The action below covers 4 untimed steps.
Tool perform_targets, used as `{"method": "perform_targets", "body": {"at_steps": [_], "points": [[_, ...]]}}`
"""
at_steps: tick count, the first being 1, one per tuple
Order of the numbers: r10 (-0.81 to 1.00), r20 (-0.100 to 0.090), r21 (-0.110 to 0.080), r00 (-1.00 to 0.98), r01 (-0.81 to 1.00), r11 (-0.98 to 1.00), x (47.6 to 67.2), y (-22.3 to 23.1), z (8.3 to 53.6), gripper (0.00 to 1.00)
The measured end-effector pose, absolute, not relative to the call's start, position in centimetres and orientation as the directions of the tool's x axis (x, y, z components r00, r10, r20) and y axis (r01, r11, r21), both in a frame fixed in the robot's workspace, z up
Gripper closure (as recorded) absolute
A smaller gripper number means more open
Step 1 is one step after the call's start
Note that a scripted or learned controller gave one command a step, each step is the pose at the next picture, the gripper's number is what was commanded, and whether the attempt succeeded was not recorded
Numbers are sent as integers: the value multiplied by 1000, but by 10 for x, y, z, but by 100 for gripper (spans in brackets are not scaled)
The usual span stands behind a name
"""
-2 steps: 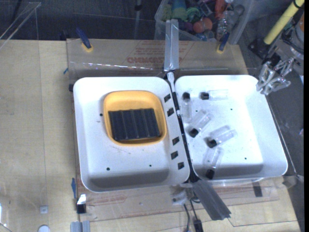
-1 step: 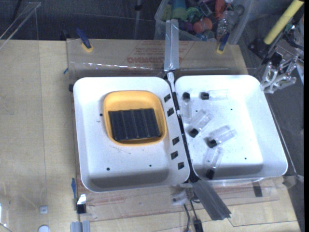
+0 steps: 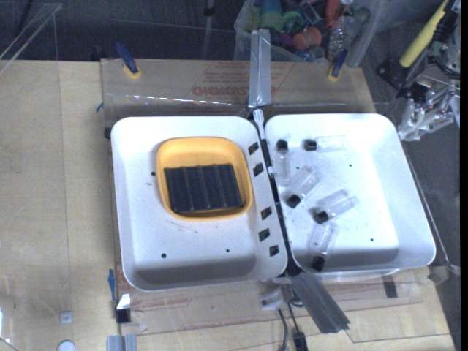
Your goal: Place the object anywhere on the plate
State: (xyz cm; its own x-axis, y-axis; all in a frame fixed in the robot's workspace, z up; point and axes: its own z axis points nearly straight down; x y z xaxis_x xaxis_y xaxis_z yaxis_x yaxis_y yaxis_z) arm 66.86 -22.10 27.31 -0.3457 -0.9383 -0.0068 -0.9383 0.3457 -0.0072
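Note:
In the left bin [image 3: 139, 196] sits a yellow square plate [image 3: 202, 149] with rounded corners. A dark ridged rectangular object [image 3: 203, 188] lies flat on the plate and covers most of its middle. My gripper [image 3: 426, 115] hangs as a metallic shape beyond the right bin's far right corner, outside both bins and far from the plate. Nothing is seen held in it.
The right bin [image 3: 380, 159] holds several clear vials with black caps [image 3: 333, 207], scattered toward its left half. A black-marked divider [image 3: 265, 196] separates the bins. A clear box of colourful toys [image 3: 307, 9] stands behind them.

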Motion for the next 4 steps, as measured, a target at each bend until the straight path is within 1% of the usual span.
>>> {"method": "perform_targets", "body": {"at_steps": [1, 2, 3, 4], "points": [[-998, -5, -8, -70, -998, 70, 668, -221, 339, 100], [-959, -3, -7, 284, -959, -284, 668, -221, 338, 100], [-847, -3, -5, 532, -847, -532, 668, -212, 337, 100], [-603, -2, -4, 798, -603, -798, 668, -210, 299, 100]]}}
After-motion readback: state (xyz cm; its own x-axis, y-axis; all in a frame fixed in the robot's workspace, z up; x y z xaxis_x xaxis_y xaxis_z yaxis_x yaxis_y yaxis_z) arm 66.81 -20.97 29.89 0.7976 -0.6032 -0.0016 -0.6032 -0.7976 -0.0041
